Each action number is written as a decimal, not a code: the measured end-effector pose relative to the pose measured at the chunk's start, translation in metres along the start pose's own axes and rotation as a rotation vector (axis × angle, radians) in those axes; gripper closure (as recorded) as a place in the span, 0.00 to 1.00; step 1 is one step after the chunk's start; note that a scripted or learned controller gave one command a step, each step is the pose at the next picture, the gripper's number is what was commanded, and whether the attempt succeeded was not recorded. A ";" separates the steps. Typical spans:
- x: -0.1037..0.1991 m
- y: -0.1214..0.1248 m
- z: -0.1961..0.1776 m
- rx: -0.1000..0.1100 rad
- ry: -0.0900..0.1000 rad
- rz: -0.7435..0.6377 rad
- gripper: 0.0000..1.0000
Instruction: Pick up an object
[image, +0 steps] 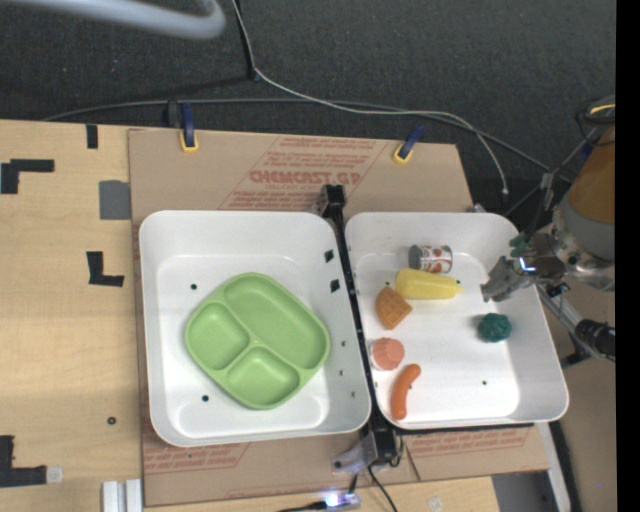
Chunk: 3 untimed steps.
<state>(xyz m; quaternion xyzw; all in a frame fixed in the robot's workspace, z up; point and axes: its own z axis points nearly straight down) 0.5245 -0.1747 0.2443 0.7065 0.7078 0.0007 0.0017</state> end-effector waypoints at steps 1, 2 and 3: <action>0.059 0.001 0.012 0.005 0.003 -0.004 1.00; 0.114 -0.011 0.016 0.007 0.003 -0.004 1.00; 0.175 -0.015 0.010 0.005 0.003 -0.007 1.00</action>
